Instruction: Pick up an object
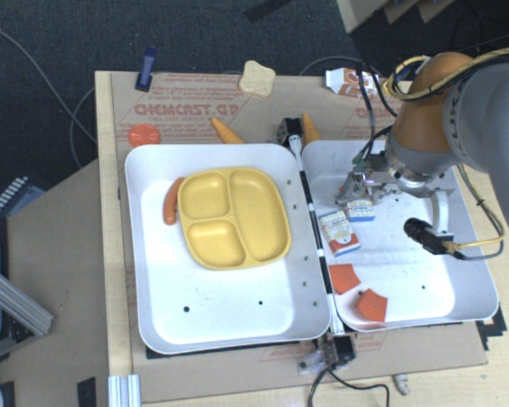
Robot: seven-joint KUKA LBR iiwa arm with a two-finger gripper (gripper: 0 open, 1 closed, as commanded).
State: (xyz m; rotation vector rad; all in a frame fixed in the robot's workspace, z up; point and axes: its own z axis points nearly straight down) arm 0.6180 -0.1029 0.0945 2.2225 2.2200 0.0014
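Observation:
The arm reaches in from the right over the right bin [458, 299]. Its gripper [360, 190] hangs low in that bin's upper left part, just above a small carton [338, 231] with red, white and blue print. Another small blue and white item [362, 213] lies right under the fingers; I cannot tell whether they touch it. Two orange-red blocks [344, 278] [372, 306] lie near the right bin's front left corner. The left bin [229, 312] holds a yellow divided plate [234, 217] and a red-orange sausage [170, 202] beside it.
A black clamp [292, 131] sits at the back where the bins meet. On the cardboard behind lie a carrot [226, 131], a bread slice [256, 77], an orange disc [142, 135] and a blue piece [146, 68]. Cables loop around the wrist.

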